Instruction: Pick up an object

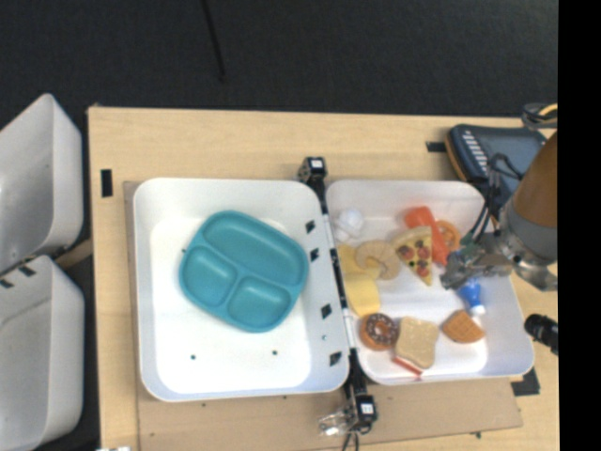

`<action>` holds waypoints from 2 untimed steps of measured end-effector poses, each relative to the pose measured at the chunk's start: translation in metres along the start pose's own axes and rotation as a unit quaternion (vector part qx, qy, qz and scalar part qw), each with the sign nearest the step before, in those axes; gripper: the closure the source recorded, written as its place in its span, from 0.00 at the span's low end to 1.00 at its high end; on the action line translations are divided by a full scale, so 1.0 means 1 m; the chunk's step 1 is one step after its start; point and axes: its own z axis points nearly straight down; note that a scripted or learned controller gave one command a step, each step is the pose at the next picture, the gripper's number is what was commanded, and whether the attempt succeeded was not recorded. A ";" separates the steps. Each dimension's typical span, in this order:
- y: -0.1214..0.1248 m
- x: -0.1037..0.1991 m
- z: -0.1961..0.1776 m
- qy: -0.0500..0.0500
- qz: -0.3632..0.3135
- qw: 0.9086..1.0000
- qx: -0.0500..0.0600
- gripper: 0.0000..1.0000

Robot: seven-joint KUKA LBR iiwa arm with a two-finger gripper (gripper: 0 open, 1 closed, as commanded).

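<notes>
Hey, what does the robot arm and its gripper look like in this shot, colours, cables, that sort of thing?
The arm enters from the right: a rounded orange-brown band above a grey metallic wrist. Thin dark cables run down beside it toward the gripper, which is a small dark grey metal piece, over the right bin. No markings are legible.

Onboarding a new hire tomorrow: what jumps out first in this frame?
The teal divided plate lying alone in the left bin. Next, the right bin, crowded with toy food: pizza slice, donut, bread slice. The end effector sits low over that bin's right side.
</notes>
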 end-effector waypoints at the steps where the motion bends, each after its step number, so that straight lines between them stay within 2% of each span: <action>1: 0.002 -0.002 -0.043 0.000 0.000 1.000 0.000 1.00; 2: 0.024 0.046 -0.042 0.001 -0.002 1.000 0.002 1.00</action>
